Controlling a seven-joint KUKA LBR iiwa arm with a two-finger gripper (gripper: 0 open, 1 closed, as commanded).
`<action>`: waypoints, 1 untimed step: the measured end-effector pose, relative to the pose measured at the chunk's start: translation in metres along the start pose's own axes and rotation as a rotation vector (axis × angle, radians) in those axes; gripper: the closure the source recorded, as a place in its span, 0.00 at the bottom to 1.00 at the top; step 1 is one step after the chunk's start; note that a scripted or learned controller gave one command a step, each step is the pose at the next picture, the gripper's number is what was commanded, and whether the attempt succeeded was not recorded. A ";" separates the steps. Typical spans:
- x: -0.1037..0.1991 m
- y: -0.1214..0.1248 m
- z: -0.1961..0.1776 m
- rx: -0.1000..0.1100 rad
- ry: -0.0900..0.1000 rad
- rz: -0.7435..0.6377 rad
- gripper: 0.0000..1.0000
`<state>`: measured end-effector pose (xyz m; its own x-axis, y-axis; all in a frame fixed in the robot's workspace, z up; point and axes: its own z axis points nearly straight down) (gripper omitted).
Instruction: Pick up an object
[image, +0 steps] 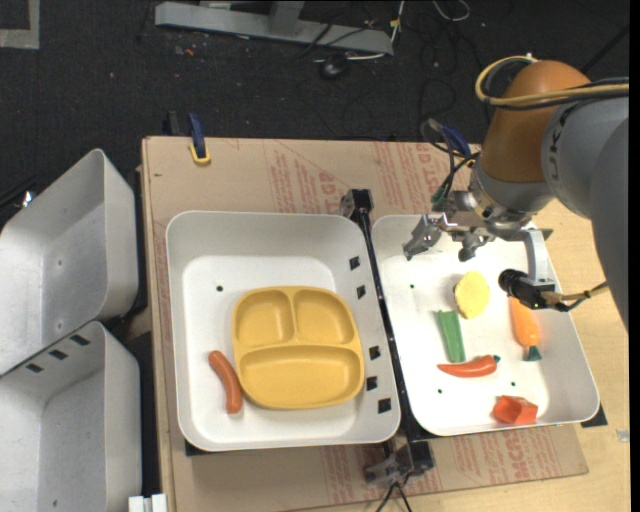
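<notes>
Jaws (447, 238) spread open, holding nothing, just above the lemon (472, 296); it looks light, rounded and slippery, best pinched across its middle.

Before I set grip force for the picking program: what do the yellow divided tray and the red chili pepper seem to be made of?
The yellow divided tray looks like moulded plastic with a matte finish: uniform colour, rounded compartment ridges, no sharp glare. The red chili pepper looks like a plastic or rubber toy: flat, even red and a smooth skin, though the view is too small to tell hard from soft.
</notes>
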<state>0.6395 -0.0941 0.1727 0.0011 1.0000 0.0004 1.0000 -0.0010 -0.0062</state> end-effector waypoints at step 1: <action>-0.009 -0.001 0.049 -0.002 0.000 0.001 0.00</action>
<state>0.6382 -0.1033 0.1238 0.0016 1.0000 0.0000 1.0000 -0.0016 -0.0038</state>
